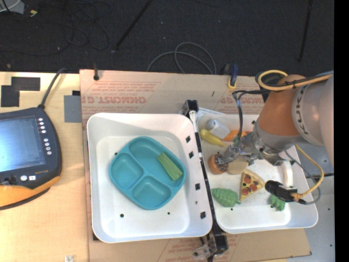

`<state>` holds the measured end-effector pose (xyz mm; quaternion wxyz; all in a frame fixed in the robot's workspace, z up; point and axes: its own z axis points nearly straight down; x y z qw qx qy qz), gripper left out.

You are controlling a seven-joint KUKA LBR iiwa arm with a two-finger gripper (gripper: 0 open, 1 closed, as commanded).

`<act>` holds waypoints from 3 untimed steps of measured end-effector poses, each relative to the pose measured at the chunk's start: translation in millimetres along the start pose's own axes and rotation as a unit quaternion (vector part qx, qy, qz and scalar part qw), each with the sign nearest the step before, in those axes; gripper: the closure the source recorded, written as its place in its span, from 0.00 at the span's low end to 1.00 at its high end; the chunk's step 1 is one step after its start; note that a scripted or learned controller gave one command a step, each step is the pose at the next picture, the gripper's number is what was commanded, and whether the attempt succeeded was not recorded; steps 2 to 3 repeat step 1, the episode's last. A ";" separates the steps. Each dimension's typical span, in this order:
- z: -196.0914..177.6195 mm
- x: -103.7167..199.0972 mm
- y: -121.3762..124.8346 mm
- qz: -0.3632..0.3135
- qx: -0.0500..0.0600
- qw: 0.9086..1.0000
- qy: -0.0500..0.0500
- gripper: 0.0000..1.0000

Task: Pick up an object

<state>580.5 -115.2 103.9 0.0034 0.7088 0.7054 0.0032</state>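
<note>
Arm (283,119) reaching low into the right bin (305,220), pick not confirmed.

Gripper (224,160) is down at the bin's left-centre, at or on a small brown-red object (216,168), with a beige piece (238,167) just beside it. Can't tell whether the gripper is open or closed, or whether it has anything. Nothing looks raised off the bin floor. Toy pizza slice (251,183), leafy green toy (225,196) and small green piece (278,203) lie toward the lower edge of that bin. Yellow banana-like toy (211,138) and a pale cup-like item (218,126) lie toward its upper left. Left bin (103,201) holds a teal divided plate (139,173) with a green strip (170,166) in one compartment. My read: approach done, likely target the brown-red object. Grasp and lift are left to do.
</note>
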 end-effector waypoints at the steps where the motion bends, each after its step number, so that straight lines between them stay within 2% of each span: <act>1: -88.5 53.0 -28.9 -0.005 0.004 1.000 0.001 1.00; 3: -88.5 53.0 -28.9 -0.005 0.004 1.000 0.001 1.00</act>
